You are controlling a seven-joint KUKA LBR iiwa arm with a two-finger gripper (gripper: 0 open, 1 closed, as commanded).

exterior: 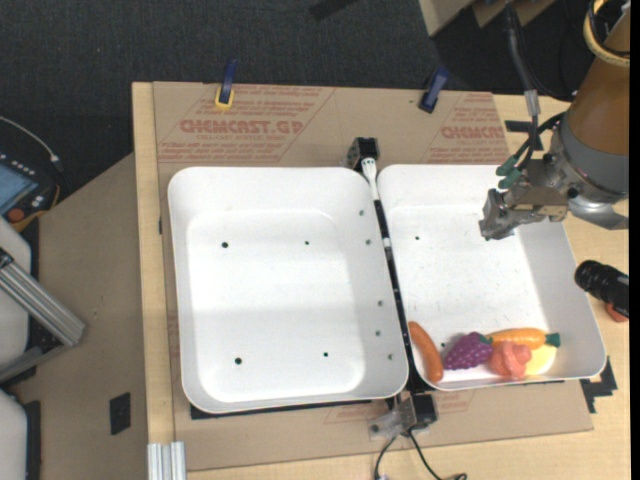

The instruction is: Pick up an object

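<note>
My gripper [497, 226] hangs over the far right part of the right bin [455, 268], well above the floor, with nothing seen between its fingers. Along the bin's near edge lies a row of toy food: an orange-red sausage [425, 351] at the left, a purple grape bunch [468, 350] beside it, then an orange carrot [520, 337] over a pink piece [509, 361] and a yellow piece [541, 360]. The gripper stands far from these, toward the back of the bin.
The left bin [200, 268] adjoins the right bin along a black divider [388, 268]. Both rest on a cardboard sheet [300, 118] held by blue clamps [226, 86] at the back.
</note>
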